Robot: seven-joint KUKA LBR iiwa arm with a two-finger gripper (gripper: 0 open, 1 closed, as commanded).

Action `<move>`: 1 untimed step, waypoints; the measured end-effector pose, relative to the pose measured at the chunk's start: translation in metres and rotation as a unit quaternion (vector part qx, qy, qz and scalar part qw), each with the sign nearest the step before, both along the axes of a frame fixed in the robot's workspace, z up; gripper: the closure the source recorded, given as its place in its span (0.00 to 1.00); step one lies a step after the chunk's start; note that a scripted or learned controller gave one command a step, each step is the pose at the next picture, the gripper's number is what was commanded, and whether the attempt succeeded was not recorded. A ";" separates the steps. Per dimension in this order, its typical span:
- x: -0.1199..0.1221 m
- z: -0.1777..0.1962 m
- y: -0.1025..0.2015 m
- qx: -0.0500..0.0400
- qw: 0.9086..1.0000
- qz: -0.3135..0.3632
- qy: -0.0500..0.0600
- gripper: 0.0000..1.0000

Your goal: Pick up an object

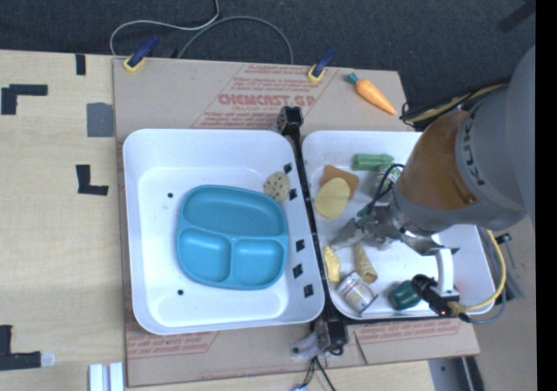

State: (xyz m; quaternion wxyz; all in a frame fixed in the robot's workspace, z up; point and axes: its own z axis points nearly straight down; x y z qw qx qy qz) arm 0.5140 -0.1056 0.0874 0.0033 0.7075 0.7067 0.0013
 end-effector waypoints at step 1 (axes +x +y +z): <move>0.060 -0.001 -0.020 0.001 1.000 0.002 0.002 0.00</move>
